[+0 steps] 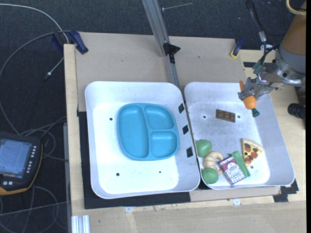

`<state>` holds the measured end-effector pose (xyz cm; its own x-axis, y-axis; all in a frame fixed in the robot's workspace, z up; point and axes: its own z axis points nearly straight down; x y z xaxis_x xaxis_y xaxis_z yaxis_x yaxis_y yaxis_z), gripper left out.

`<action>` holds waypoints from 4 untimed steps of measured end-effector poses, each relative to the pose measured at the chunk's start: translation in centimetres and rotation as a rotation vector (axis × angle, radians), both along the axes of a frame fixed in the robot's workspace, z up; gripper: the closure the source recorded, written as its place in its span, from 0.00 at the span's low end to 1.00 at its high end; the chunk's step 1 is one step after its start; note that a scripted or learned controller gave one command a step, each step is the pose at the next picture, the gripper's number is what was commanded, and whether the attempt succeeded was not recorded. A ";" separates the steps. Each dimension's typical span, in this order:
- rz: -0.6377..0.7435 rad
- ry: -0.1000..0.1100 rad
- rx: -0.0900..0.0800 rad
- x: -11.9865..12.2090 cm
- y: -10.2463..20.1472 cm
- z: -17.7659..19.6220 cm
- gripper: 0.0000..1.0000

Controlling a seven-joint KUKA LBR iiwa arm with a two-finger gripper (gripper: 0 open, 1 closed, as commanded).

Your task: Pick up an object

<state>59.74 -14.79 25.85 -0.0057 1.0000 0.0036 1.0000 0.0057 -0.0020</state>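
Carrot (250, 103), orange with a green tip, is gripped between the closed fingers of the claw (250, 95), held at two o'clock above the right bin (277, 130).

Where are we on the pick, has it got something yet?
Looks done: the gripper is raised over the right bin, a small orange toy between its fingers. In hand: that toy, clear of the bin floor. Left: nothing obvious; chocolate bar, pizza slice and the rest lie untouched.
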 end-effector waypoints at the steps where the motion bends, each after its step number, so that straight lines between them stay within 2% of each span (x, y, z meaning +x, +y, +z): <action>1: 0.000 0.002 0.000 -1.4 5.3 -1.5 1.00; 3: 0.000 0.002 0.000 -2.6 15.7 -3.4 1.00; 4: 0.000 0.003 0.000 -4.7 20.0 -3.0 1.00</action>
